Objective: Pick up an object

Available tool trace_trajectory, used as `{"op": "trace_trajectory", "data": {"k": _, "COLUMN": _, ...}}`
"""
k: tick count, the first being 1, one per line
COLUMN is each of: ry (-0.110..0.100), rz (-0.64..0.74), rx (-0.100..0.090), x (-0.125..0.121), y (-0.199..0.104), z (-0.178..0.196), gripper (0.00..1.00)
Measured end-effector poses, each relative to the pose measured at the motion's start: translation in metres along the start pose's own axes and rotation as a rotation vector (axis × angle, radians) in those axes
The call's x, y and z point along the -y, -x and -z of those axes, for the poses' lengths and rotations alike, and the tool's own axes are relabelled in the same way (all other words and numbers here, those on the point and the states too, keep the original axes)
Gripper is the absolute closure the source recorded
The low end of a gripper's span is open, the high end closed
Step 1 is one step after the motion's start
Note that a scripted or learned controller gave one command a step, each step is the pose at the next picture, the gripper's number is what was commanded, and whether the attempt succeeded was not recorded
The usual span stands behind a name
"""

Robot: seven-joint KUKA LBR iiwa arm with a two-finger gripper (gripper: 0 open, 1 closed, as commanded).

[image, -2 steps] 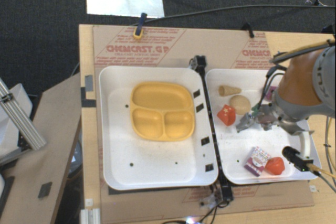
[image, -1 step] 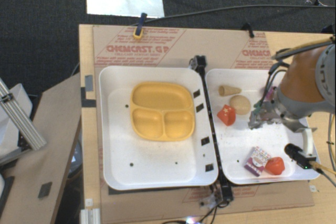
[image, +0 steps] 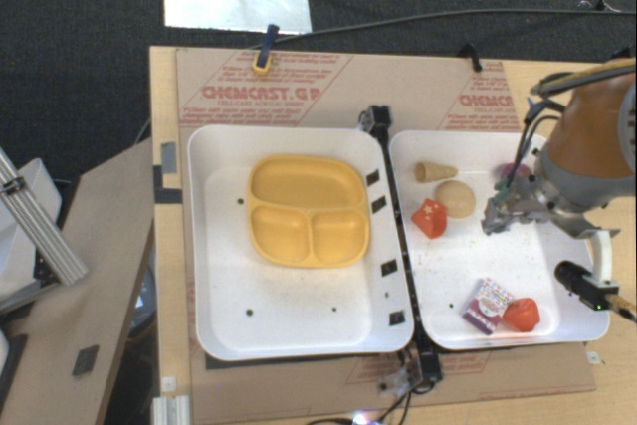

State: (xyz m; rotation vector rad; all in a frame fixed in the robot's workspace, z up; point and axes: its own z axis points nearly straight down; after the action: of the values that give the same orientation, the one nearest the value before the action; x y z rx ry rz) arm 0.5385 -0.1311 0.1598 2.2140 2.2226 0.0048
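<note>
Reaching in from the right, the grey arm with its orange band (image: pixel 587 129) hangs over the right bin (image: pixel 453 328), its claw (image: pixel 503 214) low above the bin floor near the upper right part. Whether the claw is apart or together I cannot tell; the tip is dark and blurred, and nothing is seen between its parts.

Just left of the claw lies a round beige ball (image: pixel 457 199), touching or nearly touching a red block (image: pixel 430 218) on its lower left. Above the ball lies a small tan cone (image: pixel 433 172), tipped on its side. A small green and pink thing (image: pixel 510 176) shows beside the wrist, partly hidden. Near the front edge of the same bin a purple and white packet (image: pixel 487 305) lies against a red-orange ball (image: pixel 522 315).

The left bin (image: pixel 214 244) holds a yellow divided plate (image: pixel 307 211), lying flat near its middle. Both bins rest on a cardboard sheet (image: pixel 299 85) on the counter (image: pixel 109 214).
</note>
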Motion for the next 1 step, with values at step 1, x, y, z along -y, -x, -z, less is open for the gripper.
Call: {"op": "trace_trajectory", "data": {"k": 1, "ry": 0.002, "rz": 0.001, "rx": 0.000, "x": -0.0065, "y": -0.0080, "z": 0.0488, "gripper": 1.00}}
